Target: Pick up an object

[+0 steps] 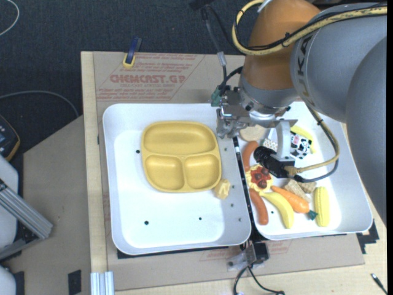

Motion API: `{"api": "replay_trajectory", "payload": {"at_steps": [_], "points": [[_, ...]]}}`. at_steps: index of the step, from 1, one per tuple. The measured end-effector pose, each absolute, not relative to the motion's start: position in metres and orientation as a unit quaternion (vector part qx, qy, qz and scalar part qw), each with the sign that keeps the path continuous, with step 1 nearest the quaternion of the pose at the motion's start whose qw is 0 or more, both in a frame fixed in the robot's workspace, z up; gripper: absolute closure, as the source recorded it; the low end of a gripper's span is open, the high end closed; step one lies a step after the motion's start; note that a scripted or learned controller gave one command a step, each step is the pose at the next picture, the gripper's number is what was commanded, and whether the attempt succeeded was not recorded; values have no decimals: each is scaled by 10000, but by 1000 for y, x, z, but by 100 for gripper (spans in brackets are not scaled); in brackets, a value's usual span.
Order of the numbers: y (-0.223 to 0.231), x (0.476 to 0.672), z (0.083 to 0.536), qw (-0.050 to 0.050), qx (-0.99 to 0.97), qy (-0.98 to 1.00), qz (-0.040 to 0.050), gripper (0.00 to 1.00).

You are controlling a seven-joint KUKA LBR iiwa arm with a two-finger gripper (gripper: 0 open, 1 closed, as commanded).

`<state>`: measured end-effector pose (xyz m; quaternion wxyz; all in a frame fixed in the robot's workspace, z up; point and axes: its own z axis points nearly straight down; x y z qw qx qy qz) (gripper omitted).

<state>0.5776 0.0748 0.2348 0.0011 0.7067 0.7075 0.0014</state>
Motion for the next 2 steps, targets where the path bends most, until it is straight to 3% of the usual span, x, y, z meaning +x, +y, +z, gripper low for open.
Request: {"api": "replay_trajectory", "payload": {"at_steps": [1, 2], "points": [[69, 572, 214, -15, 7074, 7068, -19, 100], [70, 572, 236, 12, 7068, 7074, 15, 100]]}}
